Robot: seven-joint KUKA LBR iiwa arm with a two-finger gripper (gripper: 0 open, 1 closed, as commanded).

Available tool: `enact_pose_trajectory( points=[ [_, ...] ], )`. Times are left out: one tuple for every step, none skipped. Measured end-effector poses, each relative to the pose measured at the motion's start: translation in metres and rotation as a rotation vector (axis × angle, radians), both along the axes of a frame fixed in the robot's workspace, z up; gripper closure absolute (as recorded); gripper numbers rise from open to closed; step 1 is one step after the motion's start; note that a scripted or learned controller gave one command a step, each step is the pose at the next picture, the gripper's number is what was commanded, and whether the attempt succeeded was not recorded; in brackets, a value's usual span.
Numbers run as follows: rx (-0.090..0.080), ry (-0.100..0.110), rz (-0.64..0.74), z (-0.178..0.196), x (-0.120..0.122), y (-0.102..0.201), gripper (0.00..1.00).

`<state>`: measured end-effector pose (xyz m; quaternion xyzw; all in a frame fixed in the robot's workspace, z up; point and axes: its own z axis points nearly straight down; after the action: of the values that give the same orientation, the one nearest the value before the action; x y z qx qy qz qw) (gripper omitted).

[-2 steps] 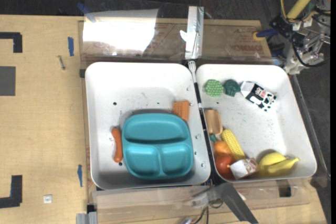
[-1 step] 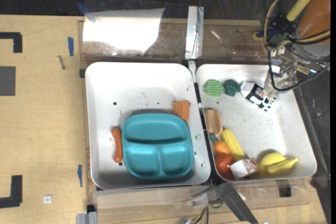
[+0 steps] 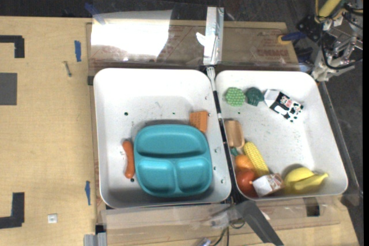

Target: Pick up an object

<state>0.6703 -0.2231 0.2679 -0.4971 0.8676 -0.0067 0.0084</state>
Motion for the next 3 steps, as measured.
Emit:
enact_pose_trajectory(
  points=[
    [0.005,-0.002,-0.003,0.007,0.001,0.002,1.0],
    [0.007,-0.015,-0.006,0.02,0.003,0.002,1.0],
    [0.008,-0.027,-0.009,0.033,0.005,0.003,1.0]
  ],
)
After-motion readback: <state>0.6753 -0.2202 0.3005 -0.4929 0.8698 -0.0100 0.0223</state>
